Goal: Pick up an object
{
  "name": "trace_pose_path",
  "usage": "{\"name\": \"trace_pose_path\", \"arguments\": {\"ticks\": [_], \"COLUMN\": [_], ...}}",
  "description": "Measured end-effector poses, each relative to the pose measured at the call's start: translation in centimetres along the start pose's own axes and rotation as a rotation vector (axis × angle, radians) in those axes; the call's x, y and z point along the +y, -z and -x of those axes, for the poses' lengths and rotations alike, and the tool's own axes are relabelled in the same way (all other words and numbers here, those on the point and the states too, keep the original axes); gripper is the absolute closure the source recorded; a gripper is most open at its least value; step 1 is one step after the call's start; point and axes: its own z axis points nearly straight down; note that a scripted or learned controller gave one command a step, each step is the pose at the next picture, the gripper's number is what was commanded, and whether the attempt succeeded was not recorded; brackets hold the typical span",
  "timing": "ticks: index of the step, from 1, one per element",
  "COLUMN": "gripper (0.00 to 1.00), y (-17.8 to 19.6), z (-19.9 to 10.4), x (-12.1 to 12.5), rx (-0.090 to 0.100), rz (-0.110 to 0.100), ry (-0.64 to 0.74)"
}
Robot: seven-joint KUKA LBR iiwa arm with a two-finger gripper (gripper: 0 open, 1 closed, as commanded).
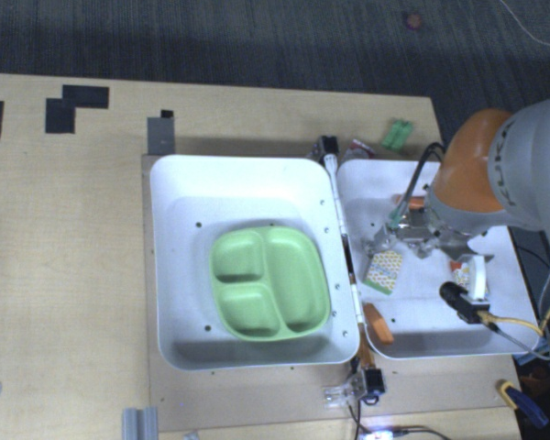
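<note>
My gripper hangs low over the left part of the right bin, with the grey arm and its orange band reaching in from the right. Just below and in front of the gripper lies a small patterned packet, pale with green and orange dots. I cannot see whether the packet is touched. An orange object rests against the bin's front-left corner. A small white and red item lies to the right, partly under the wrist.
The left bin holds a green divided plate. A green object and a small dark item lie on the bench behind the bins. The divider between the bins runs close to the gripper's left.
</note>
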Motion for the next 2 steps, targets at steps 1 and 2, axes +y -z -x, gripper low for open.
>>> {"name": "trace_pose_path", "arguments": {"ticks": [1,2], "gripper": [1.00,1.00], "y": [1.2,0.1], "z": [0.0,7.8], "x": [0.2,-0.7], "rx": [0.000,-0.005], "rz": [0.006,0.002], "ry": [0.001,0.001]}}
